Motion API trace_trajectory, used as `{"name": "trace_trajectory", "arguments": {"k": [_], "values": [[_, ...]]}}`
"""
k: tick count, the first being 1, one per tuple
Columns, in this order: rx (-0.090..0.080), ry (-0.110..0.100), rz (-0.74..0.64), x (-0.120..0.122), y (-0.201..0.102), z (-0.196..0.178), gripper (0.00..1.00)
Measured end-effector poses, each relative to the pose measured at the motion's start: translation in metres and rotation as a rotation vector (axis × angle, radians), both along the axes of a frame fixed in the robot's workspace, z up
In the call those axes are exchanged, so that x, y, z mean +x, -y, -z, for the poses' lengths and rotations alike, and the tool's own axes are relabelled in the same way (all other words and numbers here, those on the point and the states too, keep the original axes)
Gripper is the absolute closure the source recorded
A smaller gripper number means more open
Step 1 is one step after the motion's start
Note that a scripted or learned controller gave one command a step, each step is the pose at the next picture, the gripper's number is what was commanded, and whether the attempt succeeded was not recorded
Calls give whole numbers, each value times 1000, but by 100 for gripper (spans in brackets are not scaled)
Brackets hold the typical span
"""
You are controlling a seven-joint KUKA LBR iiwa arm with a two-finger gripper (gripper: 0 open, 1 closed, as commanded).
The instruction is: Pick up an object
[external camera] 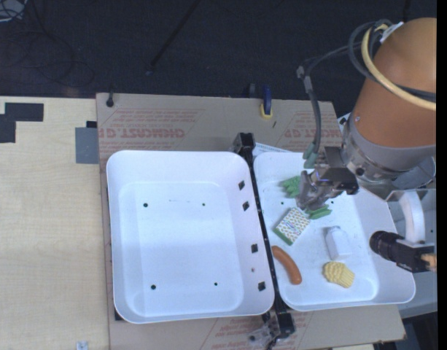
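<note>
Green object (pixel 292 187) under arm, right bin (pixel 387 286)

Both bins (pixel 181 170) white. Right bin: orange-red sausage (pixel 287 265); yellow knobbly corn piece (pixel 339 273); green-and-white checked block (pixel 292 225); pale grey-white piece (pixel 335 240); green bits (pixel 291 186) at 12 o'clock of the block, possibly leaves. Arm (pixel 398 86) orange and grey.

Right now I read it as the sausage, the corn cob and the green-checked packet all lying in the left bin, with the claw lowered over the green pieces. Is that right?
Not quite. The camera view shows the sausage, the corn cob and the green-checked packet lying in the right bin, not the left one. The rest stands: the claw is lowered over the green pieces.
</note>
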State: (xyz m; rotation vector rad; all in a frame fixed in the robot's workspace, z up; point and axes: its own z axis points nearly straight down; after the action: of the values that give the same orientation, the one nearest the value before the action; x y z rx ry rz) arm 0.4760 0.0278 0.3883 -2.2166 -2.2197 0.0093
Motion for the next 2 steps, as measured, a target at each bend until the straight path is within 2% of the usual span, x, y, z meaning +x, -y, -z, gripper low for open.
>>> {"name": "trace_trajectory", "arguments": {"k": [2], "values": [[-1,-7,-4,1,1,-18,100]]}}
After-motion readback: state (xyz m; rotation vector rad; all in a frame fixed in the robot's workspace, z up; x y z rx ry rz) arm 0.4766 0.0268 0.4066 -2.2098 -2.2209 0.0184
